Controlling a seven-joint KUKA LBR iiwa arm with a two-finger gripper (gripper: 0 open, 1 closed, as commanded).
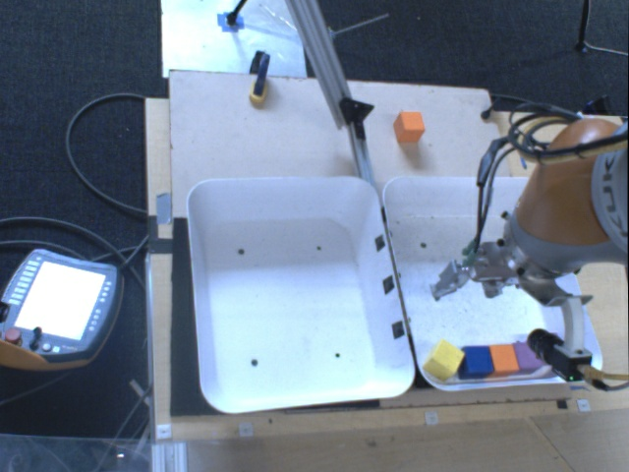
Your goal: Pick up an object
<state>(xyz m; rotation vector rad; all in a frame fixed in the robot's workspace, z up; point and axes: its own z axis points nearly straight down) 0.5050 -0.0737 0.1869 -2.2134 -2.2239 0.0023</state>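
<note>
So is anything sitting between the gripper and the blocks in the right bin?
Nothing visible does. The gripper hangs over bare floor of the right bin, and the yellow block lies below it by the front wall.

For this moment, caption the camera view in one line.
Arm over right bin, above yellow, blue, orange and purple blocks.

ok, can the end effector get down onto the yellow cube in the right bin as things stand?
Probably yes. The small yellow cube sits at the left end of the row, beside the blue cube, with nothing on top. The end effector hangs just above it over the right white bin. The bin's near wall could crowd one finger.
</note>
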